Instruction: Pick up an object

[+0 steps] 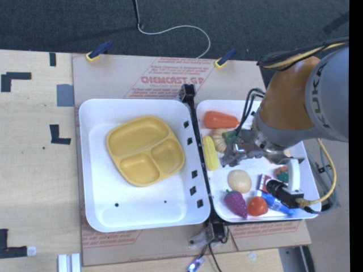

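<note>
My gripper (234, 153) hangs low over the right bin (309, 169), just above a cream egg-shaped piece (239, 181). Its dark fingers point down and left, near a yellow corn cob (210, 152) and a pale piece with a green bit (224, 136). An orange carrot (220, 119) lies at the bin's far end. A purple grape bunch (236, 203) and a red tomato (257, 206) rest at the near end. I see nothing clearly held between the fingers.
The left bin (99, 169) holds a yellow divided plate (146, 149). A black divider (196, 152) with clips separates the bins. Blue, red and white items (279, 192) crowd the right bin's near right corner. The arm's grey and orange body covers the right bin's far right.
</note>
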`<state>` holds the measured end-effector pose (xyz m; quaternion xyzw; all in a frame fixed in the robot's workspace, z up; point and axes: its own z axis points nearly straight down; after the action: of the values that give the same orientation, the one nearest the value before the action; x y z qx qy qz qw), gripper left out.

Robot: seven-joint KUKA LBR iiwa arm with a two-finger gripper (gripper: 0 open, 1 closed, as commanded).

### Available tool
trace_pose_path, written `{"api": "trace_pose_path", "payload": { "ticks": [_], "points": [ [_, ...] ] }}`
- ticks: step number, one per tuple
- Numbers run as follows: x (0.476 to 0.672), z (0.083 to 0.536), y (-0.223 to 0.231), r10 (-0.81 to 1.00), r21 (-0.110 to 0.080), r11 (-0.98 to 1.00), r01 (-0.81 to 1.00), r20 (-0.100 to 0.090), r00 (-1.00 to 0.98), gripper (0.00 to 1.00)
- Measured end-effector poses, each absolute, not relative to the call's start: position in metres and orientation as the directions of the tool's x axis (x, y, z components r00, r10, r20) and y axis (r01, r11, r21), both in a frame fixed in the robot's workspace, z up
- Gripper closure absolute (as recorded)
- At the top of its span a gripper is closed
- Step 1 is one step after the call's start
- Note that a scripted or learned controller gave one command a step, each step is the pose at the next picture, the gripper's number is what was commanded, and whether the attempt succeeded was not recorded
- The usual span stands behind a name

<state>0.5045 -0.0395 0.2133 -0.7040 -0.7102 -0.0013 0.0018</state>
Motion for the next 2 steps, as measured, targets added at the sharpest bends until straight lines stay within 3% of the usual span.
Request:
{"api": "trace_pose_path", "payload": {
  "ticks": [1,2],
  "points": [
    [0.483,0.281,0.083,1.0,0.004,0.016,1.0,0.004,-0.016,1.0],
    [0.484,0.361,0.166,1.0,0.006,0.012,1.0,0.003,-0.012,1.0]
  ]
}}
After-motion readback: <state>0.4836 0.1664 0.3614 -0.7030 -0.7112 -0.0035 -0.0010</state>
